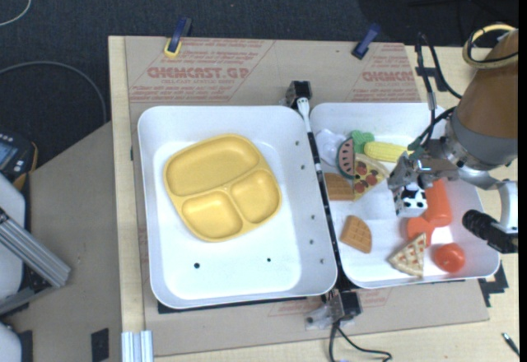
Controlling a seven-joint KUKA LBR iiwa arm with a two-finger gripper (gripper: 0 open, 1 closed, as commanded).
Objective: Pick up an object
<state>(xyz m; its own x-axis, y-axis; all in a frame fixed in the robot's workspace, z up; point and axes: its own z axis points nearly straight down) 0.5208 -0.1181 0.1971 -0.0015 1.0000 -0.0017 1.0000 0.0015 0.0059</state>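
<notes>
Two white bins (156,187): one yellow tray (221,186) left, several toy foods (358,233) right; hand (409,179) grip unclear.

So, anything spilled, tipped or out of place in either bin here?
Nothing stands out. The yellow three-compartment plastic tray lies flat in the left white bin; the toy foods sit loosely inside the right white bin, none over the rim.

The bench (247,64) has a brown cardboard sheet (263,72) on top. Two white bins lie on it, touching: left bin (156,212) and right bin (370,270).
</notes>
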